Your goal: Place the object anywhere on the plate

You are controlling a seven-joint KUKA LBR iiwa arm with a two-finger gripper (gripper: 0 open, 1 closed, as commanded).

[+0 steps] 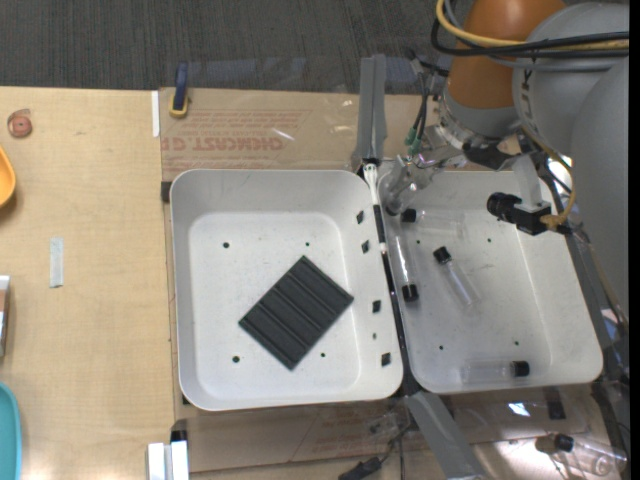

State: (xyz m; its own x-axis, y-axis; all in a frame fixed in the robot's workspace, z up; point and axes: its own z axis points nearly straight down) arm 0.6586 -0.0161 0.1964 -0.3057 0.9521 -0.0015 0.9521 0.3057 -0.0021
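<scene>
One dark ribbed plate (296, 311) — left bin (195, 268), gripper (400, 183) above

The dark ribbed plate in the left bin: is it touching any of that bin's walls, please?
Apart. In the camera view the dark ribbed plate lies diagonally on the floor of the left bin, with bare white floor showing around all four of its corners.

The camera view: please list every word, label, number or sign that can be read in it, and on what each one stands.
Red printed lettering on the cardboard sheet behind the left bin: it appears upside down and reversed, too blurred to read reliably.
Dark ribbed plate in the left bin: no text.
Clear tubes in the right bin: no readable label.
</scene>
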